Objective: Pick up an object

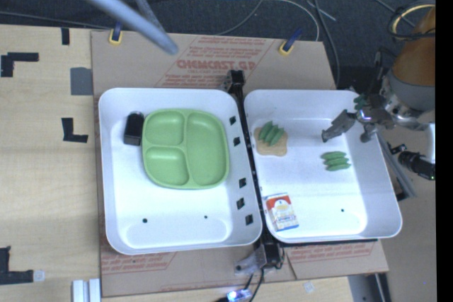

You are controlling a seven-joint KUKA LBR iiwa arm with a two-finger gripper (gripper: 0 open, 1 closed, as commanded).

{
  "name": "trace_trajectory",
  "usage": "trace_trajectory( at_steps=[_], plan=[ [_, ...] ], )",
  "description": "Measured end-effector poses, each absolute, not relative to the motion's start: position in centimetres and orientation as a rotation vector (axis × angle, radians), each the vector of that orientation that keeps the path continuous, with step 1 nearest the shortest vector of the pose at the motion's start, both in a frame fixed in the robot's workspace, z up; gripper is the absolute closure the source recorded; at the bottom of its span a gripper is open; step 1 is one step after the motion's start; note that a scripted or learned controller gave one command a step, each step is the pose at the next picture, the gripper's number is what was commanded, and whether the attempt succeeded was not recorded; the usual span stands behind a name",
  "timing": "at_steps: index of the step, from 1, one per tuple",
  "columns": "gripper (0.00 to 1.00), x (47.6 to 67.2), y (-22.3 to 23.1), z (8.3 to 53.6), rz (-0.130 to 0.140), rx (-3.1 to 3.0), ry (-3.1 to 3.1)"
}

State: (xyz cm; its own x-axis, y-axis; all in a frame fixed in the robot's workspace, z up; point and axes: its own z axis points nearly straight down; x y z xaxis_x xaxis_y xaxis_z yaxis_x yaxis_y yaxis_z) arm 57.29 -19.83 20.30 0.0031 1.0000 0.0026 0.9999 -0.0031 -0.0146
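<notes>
1. Nothing has been lifted yet: every candidate object lies flat on a bin floor, and the pick-up is, by my reading, wholly undone.
2. Nearest the arm is the small green bean pod (335,161), lying in the right bin (379,219), just below and slightly left of the end effector (347,125).
3. Further left of the pod, close to the divider between the bins, sits a tan cracker with green leaves (270,138) on top; toward the near edge from it lies a small white and red carton (282,212).
4. The end effector hangs over the upper right part of the right bin, fingers spread apart with nothing between them, and it seems clear of the bin floor.
5. Well left of the pod, in the left bin (117,216), rests a green divided plate (186,148), with a small black block (133,129) just beside its left rim.
6. What remains, as I judge it: lowering onto one object, most likely the pod, closing on it, and raising it clear.
</notes>
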Motion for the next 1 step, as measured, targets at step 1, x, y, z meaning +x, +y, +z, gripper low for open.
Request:
trace_trajectory(
  at_steps=[1],
  plan=[
    [0.0,57.61,-19.79,21.08,0.002,-2.22,-2.222]
  ],
)
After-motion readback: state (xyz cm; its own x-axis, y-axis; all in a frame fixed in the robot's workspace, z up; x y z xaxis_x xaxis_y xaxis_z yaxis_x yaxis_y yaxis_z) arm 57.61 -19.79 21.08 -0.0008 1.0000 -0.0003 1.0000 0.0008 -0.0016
